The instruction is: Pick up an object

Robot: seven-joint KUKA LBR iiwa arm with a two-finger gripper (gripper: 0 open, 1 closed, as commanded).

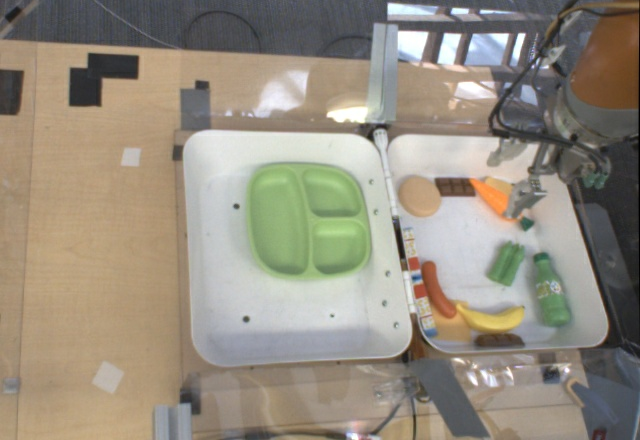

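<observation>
Where the bench is seen from above at a slant, two shallow white bins are set side by side on a pale wooden surface. The left bin [215, 328] holds a green divided plate [307, 219] with three compartments, lying flat near the bin's middle. The right bin [590, 313] holds a scatter of toy food. A round tan bun [420, 196] is placed near the bin's upper left, and a dark brown bar [455, 188] lies just beside it to the right. An orange carrot [492, 194] is seen right of the bar, its far end hidden behind the gripper. Lower down, a small green ridged piece [506, 263] lies near the centre, and a green bottle [550, 290] lies beside it toward the right wall. Along the bottom edge, a red sausage [436, 290] is angled near the left wall, a yellow banana [492, 316] curves next to it, and a dark brown piece [498, 339] rests just below the banana.

The grey arm with its orange band [607, 63] is seen entering from the right, above the right bin's upper right corner. The gripper [526, 198] is lowered at the carrot's right end, close to or touching it. Whether its fingers are spread or pressed together cannot be told, and no object is seen clearly held between them.
</observation>
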